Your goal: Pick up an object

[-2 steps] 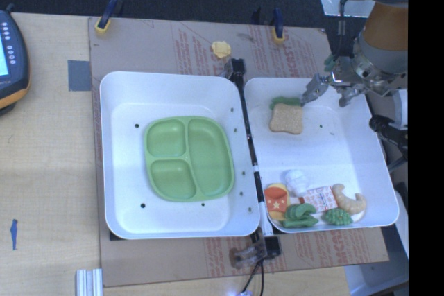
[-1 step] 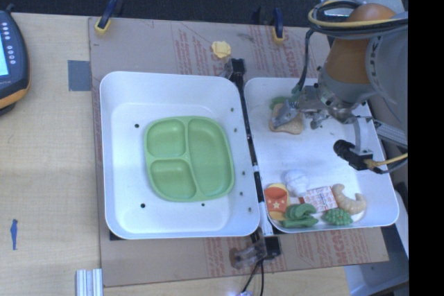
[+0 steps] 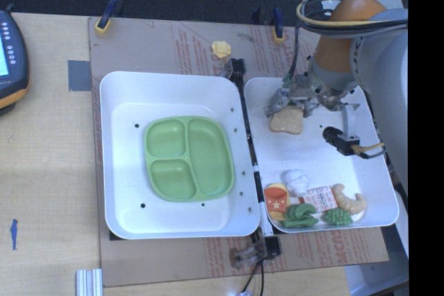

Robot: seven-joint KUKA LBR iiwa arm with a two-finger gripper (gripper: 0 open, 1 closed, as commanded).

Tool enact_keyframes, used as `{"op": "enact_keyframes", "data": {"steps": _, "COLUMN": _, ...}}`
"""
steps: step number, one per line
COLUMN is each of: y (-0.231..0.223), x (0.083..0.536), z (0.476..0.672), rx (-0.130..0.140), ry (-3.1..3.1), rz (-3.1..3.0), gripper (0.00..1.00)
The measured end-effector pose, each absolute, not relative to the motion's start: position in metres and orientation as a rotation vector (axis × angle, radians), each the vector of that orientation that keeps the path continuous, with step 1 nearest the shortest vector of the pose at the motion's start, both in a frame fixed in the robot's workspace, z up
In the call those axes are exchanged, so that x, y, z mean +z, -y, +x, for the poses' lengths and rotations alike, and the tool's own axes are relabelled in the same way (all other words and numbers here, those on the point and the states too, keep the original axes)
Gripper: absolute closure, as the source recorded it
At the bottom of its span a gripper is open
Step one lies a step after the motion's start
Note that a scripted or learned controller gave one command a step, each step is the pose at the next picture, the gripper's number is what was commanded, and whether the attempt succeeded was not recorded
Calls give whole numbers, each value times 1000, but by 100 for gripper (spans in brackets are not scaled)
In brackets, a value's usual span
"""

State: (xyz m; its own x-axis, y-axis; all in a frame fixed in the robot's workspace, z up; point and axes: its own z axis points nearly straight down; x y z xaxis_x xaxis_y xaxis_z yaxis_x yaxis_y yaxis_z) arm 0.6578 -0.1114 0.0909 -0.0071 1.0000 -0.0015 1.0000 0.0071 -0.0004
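Two white bins sit side by side on a cardboard-covered bench; the left bin (image 3: 111, 149) holds a green divided plate (image 3: 188, 159). At upper right of the frame, the gripper (image 3: 295, 102) hangs over the right bin (image 3: 374, 170), just above a tan bread slice (image 3: 286, 123). Whether its fingers are spread or closed cannot be told. The slice looks light, flat and probably rigid toy plastic, likely best pinched across its short edges. Small toy foods (image 3: 316, 203) cluster at the bin's lower end.
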Motion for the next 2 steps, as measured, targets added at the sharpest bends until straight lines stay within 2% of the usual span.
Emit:
{"op": "enact_keyframes", "data": {"steps": 1, "y": 113, "x": 103, "z": 657, "rx": -5, "ry": -2231, "rz": 2214, "gripper": 100}}
{"op": "enact_keyframes", "data": {"steps": 2, "y": 12, "x": 197, "z": 639, "rx": 6, "ry": -2233, "rz": 2209, "gripper": 100}}
